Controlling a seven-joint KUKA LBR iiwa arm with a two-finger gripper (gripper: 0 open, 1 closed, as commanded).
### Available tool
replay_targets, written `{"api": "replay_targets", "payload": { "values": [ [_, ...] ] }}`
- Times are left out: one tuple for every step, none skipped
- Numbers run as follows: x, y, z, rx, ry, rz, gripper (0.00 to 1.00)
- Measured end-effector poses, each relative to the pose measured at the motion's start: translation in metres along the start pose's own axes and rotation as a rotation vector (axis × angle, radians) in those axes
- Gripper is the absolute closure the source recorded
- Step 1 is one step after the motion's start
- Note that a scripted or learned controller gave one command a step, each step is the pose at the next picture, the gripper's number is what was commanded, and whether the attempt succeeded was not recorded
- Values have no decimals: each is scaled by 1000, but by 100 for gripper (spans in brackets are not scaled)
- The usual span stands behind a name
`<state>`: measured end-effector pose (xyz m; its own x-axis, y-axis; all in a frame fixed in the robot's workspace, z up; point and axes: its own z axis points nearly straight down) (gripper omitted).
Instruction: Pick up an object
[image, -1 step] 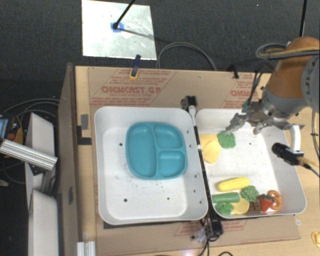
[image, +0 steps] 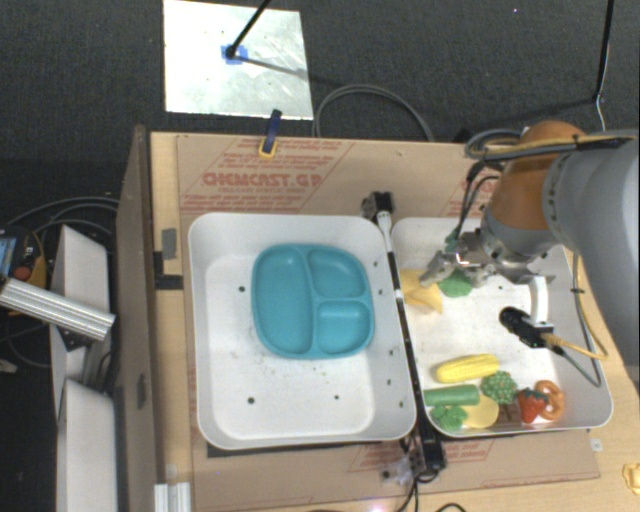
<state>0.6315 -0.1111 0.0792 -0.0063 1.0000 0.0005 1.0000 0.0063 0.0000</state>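
Jaws are something we cannot make out here: our gripper (image: 452, 262) hangs low in the upper part of the right bin (image: 596, 398), its tip just over a green piece (image: 457, 286), and we cannot tell whether it touches or grips it. A pale yellow wedge (image: 420, 294) lies just beside, against the bin's left wall. Near the front wall we see a corn cob (image: 466, 368), a broccoli (image: 498, 386) and a red piece (image: 534, 402). The left bin (image: 215, 400) bears a blue plate (image: 312, 300).
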Motion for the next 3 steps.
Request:
{"api": "replay_targets", "payload": {
  "values": [
    [-24,29,-7,-6,-2,1,0],
    [-26,38,-7,-5,-1,-1,0],
    [-14,40,-124,-13,-2,-2,0]
  ]
}}
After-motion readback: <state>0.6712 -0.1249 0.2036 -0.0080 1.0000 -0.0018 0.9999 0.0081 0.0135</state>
